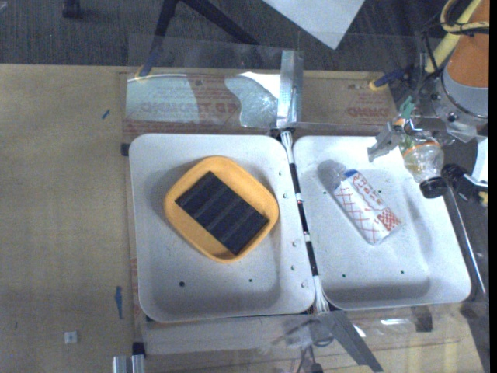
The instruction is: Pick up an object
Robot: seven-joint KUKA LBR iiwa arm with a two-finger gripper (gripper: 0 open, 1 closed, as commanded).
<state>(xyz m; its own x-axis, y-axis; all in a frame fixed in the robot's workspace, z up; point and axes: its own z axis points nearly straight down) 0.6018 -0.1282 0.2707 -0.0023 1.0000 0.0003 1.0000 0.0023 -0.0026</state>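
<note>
A yellow-orange dish with a black slatted insert (221,207) lies in the middle of the left bin (155,286). In the right bin (435,278), a white tube with a red pattern and a grey cap end (362,204) lies slanted in the upper middle. My gripper (407,141) hangs over the right bin's upper right corner, up and to the right of the tube and apart from it. A small translucent, yellowish thing (423,158) shows right by the gripper's end; whether it is held is unclear.
A clear plastic panel with a metal bracket (287,92) stands behind the bins. The arm's orange band (472,64) and cables (458,22) crowd the upper right. A black knob (433,186) sits at the right bin's right rim. The bench is brown wood.
</note>
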